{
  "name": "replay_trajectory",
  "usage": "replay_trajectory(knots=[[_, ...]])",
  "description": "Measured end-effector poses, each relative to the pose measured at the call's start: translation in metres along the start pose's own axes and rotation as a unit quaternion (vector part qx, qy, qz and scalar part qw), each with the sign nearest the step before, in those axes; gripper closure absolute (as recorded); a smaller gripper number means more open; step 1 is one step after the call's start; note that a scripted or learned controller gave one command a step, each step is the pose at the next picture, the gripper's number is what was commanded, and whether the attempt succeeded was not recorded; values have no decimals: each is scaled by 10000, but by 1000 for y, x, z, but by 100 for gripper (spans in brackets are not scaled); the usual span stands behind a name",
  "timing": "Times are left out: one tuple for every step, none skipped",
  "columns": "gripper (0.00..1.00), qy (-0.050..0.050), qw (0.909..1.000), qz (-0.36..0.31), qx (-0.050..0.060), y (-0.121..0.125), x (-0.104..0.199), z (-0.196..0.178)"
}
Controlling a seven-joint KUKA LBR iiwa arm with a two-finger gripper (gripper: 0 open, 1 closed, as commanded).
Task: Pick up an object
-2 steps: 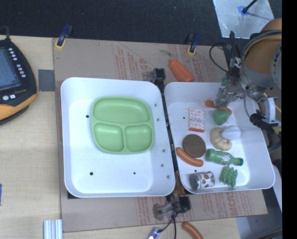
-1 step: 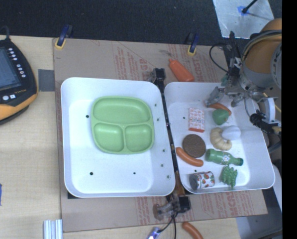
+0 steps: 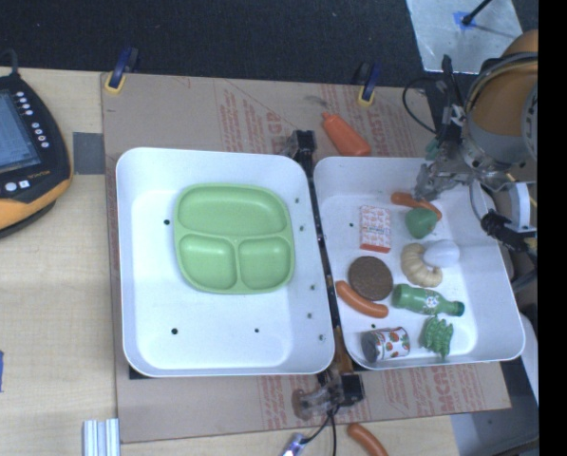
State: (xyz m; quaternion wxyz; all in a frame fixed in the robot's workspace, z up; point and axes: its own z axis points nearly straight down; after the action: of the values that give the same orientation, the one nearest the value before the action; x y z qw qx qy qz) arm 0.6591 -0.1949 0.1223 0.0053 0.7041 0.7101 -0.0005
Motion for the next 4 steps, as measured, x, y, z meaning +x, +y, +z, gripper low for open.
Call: replay_trajectory(knots=[[0,0,10000,-2,2,0,0,0],[0,39,10000,23,59,-21,-7,-2],[0,36,10000,6,56,-11,-9,31],[0,31,10000,11,44,-3,13,30]])
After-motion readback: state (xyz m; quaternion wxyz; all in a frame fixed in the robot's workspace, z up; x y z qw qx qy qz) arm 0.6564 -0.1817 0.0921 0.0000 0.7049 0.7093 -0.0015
